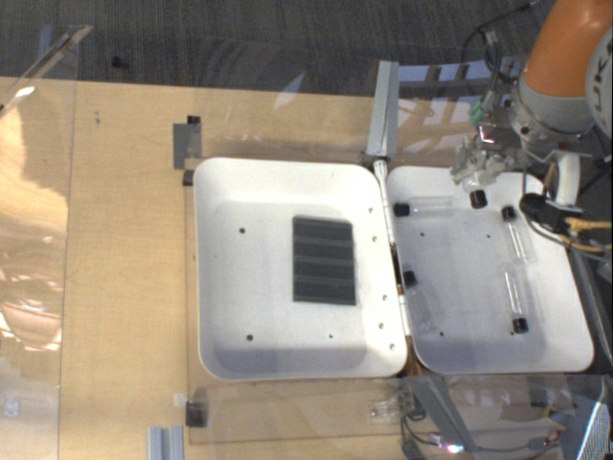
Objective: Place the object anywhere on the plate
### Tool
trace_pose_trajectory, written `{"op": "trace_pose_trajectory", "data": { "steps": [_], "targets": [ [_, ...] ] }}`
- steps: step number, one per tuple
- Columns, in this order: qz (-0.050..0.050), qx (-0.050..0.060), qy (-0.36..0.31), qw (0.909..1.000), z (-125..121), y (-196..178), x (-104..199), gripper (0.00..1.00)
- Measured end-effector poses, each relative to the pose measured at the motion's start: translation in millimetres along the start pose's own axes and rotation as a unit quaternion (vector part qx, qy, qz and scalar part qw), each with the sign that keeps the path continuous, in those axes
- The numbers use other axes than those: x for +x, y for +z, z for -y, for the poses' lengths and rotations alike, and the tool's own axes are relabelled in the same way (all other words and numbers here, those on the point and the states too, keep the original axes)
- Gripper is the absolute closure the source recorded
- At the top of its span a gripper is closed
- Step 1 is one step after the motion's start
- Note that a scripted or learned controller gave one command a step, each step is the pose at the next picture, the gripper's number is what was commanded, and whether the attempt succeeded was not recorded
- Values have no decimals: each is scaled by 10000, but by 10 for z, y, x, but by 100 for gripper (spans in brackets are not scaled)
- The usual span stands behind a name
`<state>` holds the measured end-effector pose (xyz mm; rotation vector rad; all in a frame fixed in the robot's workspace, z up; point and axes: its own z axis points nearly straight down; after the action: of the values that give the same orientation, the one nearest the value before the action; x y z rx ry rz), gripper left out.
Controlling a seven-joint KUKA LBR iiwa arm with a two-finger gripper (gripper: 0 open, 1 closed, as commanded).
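Arm waiting over the right bin's far edge, a dark ribbed block lying in the left bin.

The dark ribbed block [324,260] is lying flat near the middle of the left white bin [230,343], on the wooden table [105,286]. The hand [487,161] is hovering over the far edge of the right white bin [565,353], well apart from the block; whether it is clenched or released I cannot tell. Clear tubes with black caps [515,281] are lying in the right bin.
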<state>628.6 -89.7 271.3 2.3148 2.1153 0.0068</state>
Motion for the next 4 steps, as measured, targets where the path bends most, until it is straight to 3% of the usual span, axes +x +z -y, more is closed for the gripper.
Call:
{"op": "trace_pose_trajectory", "data": {
  "steps": [1,2,3,4],
  "targets": [
    [6,31,1908,9816,-352,811,518,100],
    [-6,21,158,9999,-210,864,938,100],
    [-16,10,-2332,9724,83,855,1339,100],
    [-19,5,-3401,9404,720,851,1738,100]
  ]
}}
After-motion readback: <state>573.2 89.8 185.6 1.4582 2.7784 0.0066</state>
